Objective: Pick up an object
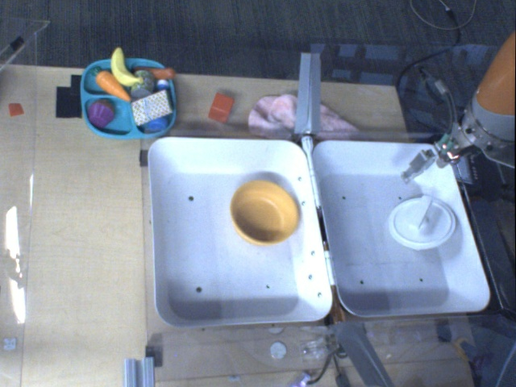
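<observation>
Two shallow white plastic bins sit side by side, both with rounded corners and smooth matte floors dotted with little holes. The left bin (173, 216) has a yellow bowl (264, 210) sitting upright near its middle, round and glossy-ish, mouth facing up. Being round, it has no real long axis.

The right bin (363, 272) holds a white lid (422, 222), a flat round disc with a raised ridge, lying flat toward the right side. It's white on white, so the edges are kind of hard to read.

The arm (493, 103) comes in at the far right, orange band showing above the grey wrist, angled down and to the left. The gripper (421, 166) hangs over the far right corner of the right bin, just beyond the lid and not touching it. Can't tell whether it's open or shut from here, too small and blurry. Nothing visibly held.

Beyond the bins, on the wooden bench: a blue tray (121, 123) with toy food including a banana (122, 68) and carrot (112, 85), a small red block (221, 106), and a crumpled pink cloth (274, 116).
</observation>
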You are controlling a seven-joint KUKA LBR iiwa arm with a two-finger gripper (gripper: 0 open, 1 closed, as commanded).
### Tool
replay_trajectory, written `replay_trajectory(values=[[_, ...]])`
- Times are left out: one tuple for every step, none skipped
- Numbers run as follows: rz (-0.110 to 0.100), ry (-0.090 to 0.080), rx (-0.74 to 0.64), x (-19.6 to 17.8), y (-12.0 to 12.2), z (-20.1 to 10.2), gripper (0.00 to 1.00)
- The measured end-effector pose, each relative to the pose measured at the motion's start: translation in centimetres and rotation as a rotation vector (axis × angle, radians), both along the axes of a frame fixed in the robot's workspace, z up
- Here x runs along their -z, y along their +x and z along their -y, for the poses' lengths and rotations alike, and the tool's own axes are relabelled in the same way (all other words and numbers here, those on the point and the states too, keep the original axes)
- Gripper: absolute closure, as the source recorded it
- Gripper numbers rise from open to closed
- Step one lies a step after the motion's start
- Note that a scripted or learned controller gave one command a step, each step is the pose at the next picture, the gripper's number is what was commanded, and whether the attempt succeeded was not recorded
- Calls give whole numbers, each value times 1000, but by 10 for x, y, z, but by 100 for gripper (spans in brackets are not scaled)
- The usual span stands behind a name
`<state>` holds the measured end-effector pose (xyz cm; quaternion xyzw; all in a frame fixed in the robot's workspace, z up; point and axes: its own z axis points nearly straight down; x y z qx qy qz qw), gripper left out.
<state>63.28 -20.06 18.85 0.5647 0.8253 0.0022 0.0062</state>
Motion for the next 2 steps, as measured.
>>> replay_trajectory(values=[[-24, 7, -170, 101, 31, 3, 0], [2, -4, -175, 86, 37, 2, 100]])
